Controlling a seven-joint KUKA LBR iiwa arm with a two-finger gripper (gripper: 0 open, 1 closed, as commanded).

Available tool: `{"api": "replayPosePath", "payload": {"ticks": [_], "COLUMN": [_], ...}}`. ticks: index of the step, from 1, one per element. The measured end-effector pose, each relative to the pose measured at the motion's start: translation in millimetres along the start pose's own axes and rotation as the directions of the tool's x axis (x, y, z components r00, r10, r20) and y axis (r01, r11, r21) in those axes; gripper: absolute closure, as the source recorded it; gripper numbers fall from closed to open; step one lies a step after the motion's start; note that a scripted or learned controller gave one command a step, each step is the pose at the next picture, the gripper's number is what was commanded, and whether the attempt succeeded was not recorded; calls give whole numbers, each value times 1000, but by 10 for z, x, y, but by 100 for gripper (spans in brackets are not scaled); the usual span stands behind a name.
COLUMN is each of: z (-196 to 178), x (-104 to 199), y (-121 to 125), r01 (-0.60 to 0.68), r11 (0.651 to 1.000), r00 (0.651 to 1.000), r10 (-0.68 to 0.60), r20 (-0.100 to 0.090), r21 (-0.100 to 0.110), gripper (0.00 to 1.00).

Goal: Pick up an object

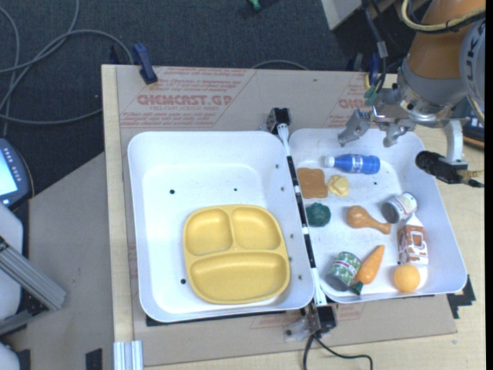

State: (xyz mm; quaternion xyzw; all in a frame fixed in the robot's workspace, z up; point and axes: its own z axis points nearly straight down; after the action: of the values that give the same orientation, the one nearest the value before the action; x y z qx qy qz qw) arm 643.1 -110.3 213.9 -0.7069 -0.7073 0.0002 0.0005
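Observation:
My gripper point(372, 132) hangs above the far edge of the right bin point(444, 230), its two fingers spread open with nothing between them. Just below it lies a blue bottle with a white cap point(353, 163). Further down the bin sit a brown flat piece point(312, 183), a small yellow item point(338, 184), a dark green lump point(317, 215), a tan drumstick point(365, 220), a small can point(400, 206), a brown and white bottle point(412, 245), an orange carrot point(370, 264), an orange ball point(407, 277) and a green can point(343, 269).
The left bin point(154, 168) holds a yellow divided plate point(235, 253). A black clamp point(278, 119) sits at the top where the two bins meet. A blue clip point(143, 62) lies on the cardboard at the back left. Cables hang beside the arm at the right.

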Motion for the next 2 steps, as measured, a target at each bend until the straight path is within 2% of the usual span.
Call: {"api": "replayPosePath", "payload": {"ticks": [1,2], "z": [1315,1299], "x": [-24,-183], "y": [-616,-1016], "r01": [-3,-3], "r11": [1000,1000], "r00": [1000,1000], "r10": [3,3], "r20": [-3,-1], "r21": [16,5], "gripper": [0,0]}}
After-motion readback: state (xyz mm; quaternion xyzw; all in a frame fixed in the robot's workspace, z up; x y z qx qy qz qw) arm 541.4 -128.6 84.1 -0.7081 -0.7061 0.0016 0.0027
